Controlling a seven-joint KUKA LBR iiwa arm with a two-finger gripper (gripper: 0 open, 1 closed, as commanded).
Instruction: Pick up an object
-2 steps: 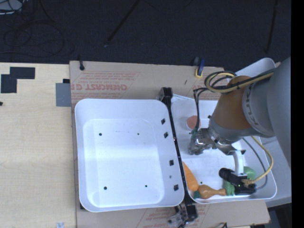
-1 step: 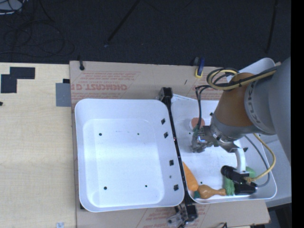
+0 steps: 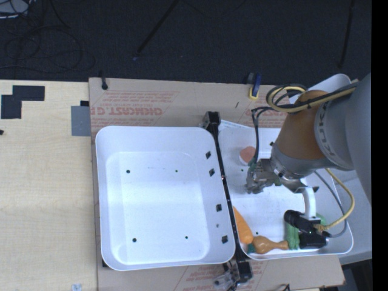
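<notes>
The pincer (image 3: 257,180) hangs low over the right bin (image 3: 342,247), near its left wall; whether its fingers are spread or pressed together I cannot tell, and nothing shows between them. Closest to it is a pink piece (image 3: 247,154) just above, partly hidden and too blurred to name. A carrot (image 3: 242,224) lies against the divider, a tan gourd (image 3: 270,244) beside it, and a green thing (image 3: 293,236) near the bottom corner. They look like light, stiff, smooth plastic toys, likely to slip; the carrot's thick middle, gripped across its width, seems the safest hold.
</notes>
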